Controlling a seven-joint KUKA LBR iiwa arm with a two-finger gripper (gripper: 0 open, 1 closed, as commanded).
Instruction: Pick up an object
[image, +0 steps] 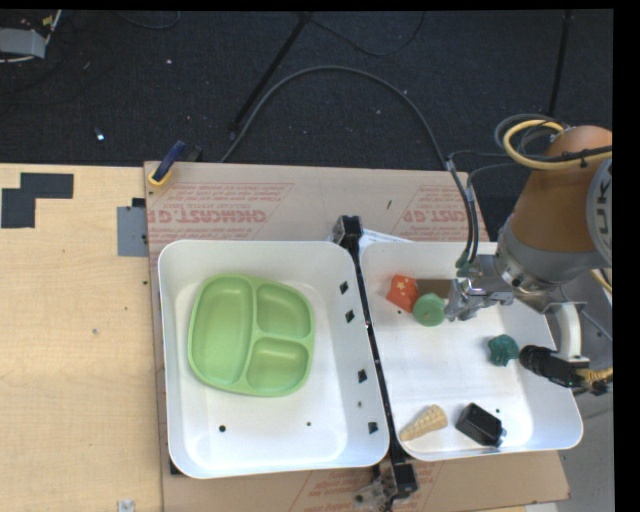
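Camera view: the jaws (462, 303) sit low over the right bin (560, 425), near its far edge. The green ball (430, 310) lies just beside them on their left, apparently touching; whether it is gripped, and how wide the jaws stand, cannot be told. The ball is round, so it has no long axis or heading. The red block (403, 292) lies just left of the ball. The arm (560, 215) reaches in from the right, wrist angled down and leftward. The left bin (180, 440) holds a green divided plate (252, 334).
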